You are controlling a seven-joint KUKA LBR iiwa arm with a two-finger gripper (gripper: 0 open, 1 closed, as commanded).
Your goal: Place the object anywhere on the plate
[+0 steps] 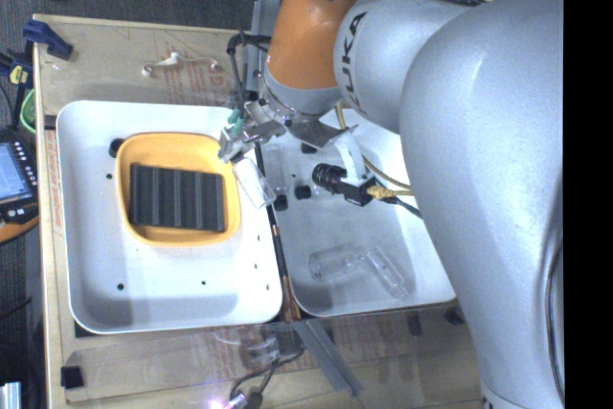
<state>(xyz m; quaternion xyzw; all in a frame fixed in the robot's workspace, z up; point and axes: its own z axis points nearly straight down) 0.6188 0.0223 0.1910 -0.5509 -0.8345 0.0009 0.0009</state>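
Observation:
A yellow plate (177, 148) with a dark ridged centre lies in the left bin (144, 292). My gripper (241, 158) hangs over the plate's upper right rim, close to the wall between the two bins. A clear, see-through plastic object (359, 268) lies on the floor of the right bin (326, 302), near its front edge and well apart from the gripper. The wrist and the orange band above it hide the back of the right bin.
A small black part with a cable (335, 179) sticks out of the wrist over the right bin. The big grey arm covers the view's right side. Bare bench wood (144, 43) lies behind the bins, with clutter along the left edge.

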